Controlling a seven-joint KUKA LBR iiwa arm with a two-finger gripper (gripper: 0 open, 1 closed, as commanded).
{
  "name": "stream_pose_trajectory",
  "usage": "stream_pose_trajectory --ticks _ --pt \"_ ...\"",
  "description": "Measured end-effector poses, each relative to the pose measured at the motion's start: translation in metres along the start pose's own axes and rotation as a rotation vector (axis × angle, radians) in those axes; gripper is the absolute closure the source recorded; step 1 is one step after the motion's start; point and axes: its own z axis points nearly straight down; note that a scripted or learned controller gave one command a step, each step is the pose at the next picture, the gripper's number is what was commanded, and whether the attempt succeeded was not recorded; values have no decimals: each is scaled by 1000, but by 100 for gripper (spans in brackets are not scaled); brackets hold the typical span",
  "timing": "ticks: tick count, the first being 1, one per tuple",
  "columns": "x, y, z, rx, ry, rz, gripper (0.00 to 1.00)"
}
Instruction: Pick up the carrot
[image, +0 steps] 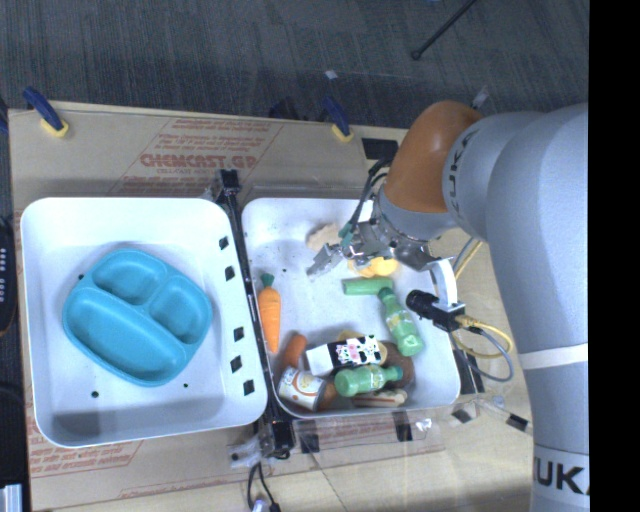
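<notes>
Smoothly tapered orange carrot (270, 311); metal gripper (335, 255) well apart.

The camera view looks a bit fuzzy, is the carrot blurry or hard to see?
In the camera view the whole picture is slightly soft, but the carrot stands out sharp enough, bright orange against the white bin; soft shadow falls under the arm, and the gripper looks smeared, so its small parts are hard to make out.

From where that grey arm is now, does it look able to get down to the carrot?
Probably yes. The carrot lies uncovered by the right bin's left wall, apart from the bottles. The hand hovers a short way up and to the right. The wall beside it may crowd a finger.
</notes>
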Motion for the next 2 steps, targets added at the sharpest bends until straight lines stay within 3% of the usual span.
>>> stream_pose_trajectory --ticks 1,2 --pt "67 -76 30 -9 -2 204 0" --pt "78 -72 28 -18 0 590 0"
